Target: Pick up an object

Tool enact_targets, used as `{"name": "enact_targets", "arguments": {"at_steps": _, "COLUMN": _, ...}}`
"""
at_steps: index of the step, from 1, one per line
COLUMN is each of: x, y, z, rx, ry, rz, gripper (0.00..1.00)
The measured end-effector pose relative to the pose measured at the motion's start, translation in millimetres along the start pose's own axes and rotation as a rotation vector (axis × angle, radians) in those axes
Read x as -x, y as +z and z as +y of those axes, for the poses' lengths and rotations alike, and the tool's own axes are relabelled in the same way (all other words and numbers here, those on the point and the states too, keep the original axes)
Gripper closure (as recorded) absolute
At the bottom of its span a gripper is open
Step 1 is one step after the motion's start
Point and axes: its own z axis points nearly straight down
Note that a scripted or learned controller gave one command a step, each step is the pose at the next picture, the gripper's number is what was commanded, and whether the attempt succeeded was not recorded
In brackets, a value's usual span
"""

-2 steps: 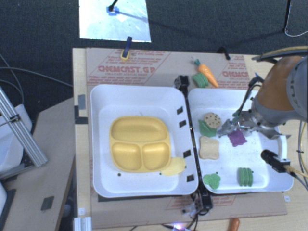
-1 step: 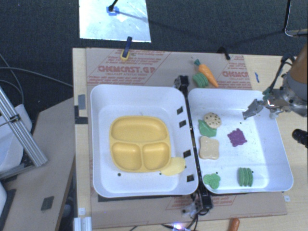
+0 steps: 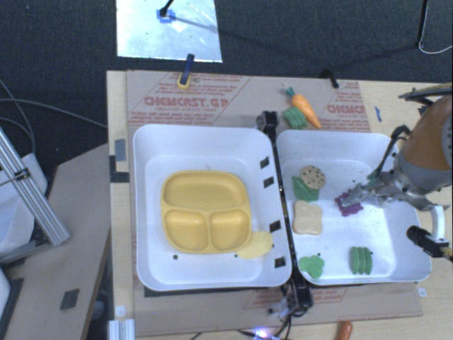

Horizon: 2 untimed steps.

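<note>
The gripper (image 3: 352, 202) sits low in the right bin (image 3: 403, 261), at the frame's middle right, right against a small purple toy (image 3: 348, 205); whether its jaws are apart or clamped on it I cannot tell. The toy looks light, stiff and smooth, probably plastic, so pinching across its narrow middle seems safest. Its shape is too small to make out, and the arm (image 3: 428, 147) is cut off at the right edge

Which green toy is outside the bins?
The green toy beside the carrot, on the board above the right bin. The other three green ones lie inside that bin.
</note>
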Motion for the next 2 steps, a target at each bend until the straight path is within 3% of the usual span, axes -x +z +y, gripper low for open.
{"name": "enact_targets", "arguments": {"at_steps": 1, "x": -2, "y": -27, "z": 31, "rx": 0.011, "ry": -0.007, "rz": -0.002, "gripper": 0.00}}
{"name": "enact_targets", "arguments": {"at_steps": 2, "x": -62, "y": 0, "z": 3, "rx": 0.008, "ry": -0.009, "rz": -0.001, "gripper": 0.00}}
